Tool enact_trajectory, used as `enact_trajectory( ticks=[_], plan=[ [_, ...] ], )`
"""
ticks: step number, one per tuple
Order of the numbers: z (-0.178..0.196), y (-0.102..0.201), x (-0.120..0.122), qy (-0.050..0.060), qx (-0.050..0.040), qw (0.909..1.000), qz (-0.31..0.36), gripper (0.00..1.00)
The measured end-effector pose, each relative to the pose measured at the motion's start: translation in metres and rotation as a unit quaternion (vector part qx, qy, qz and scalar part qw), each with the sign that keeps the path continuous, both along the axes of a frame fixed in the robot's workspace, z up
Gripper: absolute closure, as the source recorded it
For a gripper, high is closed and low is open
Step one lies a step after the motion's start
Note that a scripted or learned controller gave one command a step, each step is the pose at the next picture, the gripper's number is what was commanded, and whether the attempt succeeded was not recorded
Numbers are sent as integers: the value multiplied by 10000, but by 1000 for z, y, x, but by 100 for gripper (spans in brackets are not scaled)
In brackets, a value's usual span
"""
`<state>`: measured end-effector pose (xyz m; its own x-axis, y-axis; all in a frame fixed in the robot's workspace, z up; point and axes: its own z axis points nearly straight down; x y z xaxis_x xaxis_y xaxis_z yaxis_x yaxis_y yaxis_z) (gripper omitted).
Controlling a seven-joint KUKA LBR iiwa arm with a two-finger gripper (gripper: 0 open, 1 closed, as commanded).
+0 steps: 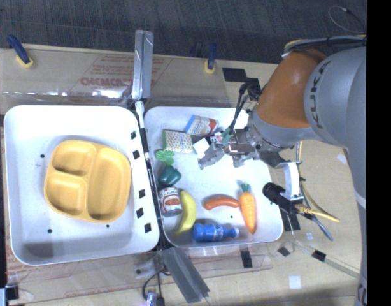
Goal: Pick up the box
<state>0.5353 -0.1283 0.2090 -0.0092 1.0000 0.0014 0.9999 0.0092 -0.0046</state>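
A small box point(177, 141) with a green speckled pattern lies flat in the back left part of the right bin point(265, 231). Behind it lies a blue, white and red carton point(200, 125), tilted. My gripper point(210, 153) hangs over the bin's middle, just right of the patterned box and in front of the carton. The grey arm with its orange band reaches in from the right.
The right bin also holds a green toy vegetable point(167, 169), a small can point(171, 199), a banana point(188, 212), a blue bottle point(214, 233), a red sausage point(221, 201) and a carrot point(248, 210). A yellow divided plate point(87, 178) lies in the left bin point(23, 234).
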Motion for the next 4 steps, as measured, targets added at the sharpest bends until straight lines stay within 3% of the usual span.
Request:
enact_trajectory(
  ticks=[1,2,3,4],
  plan=[
    [-107,24,74,-6,-7,9996,291,0],
    [-97,24,75,-5,-7,9995,306,100],
    [-97,24,75,-4,-9,9995,309,0],
    [-87,24,75,2,-8,9995,327,100]
  ],
)
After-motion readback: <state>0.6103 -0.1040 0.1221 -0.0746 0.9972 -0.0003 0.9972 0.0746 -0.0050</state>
